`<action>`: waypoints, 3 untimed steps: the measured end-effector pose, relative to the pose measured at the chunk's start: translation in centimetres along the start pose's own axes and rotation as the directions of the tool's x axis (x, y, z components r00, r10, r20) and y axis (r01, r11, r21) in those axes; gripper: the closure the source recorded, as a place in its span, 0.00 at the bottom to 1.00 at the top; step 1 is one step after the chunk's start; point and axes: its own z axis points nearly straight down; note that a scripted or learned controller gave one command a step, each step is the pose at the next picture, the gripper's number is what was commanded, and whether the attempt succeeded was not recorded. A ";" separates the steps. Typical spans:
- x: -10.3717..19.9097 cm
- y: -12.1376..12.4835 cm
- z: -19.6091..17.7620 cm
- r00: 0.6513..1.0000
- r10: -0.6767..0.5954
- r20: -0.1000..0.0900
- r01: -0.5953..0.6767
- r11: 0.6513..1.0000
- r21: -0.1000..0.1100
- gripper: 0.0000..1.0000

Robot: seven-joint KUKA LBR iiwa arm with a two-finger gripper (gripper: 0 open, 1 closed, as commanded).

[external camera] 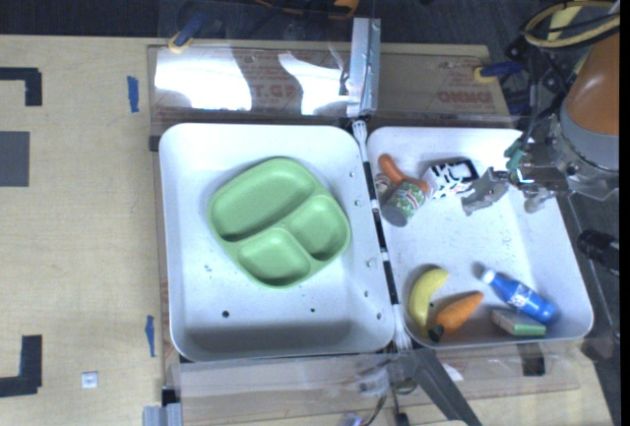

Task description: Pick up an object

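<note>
We see a green divided plate [281, 222] in the left bin [177, 247]. In the right bin [566, 247], the gripper [492, 188] hangs at twelve o'clock, fingers apart, empty. At seven o'clock lies the banana [425, 288], light, slightly soft; we judge its middle the best hold.

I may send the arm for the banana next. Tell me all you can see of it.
The banana is yellow, smooth and glossy like a plastic toy, short and curved. It lies flat near the front edge of the right bin, close to the divider between the two bins. The orange carrot rests against its right side. Its lower end is in shadow. The gripper is well away, near the bin's back.
</note>
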 end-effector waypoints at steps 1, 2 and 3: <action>-5.5 -4.0 4.4 1.000 -0.025 0.001 0.025 1.000 -0.002 0.00; -10.5 -3.6 16.7 1.000 -0.008 -0.012 0.008 1.000 -0.004 0.00; -10.9 -3.7 15.8 1.000 -0.001 -0.003 0.001 1.000 -0.005 1.00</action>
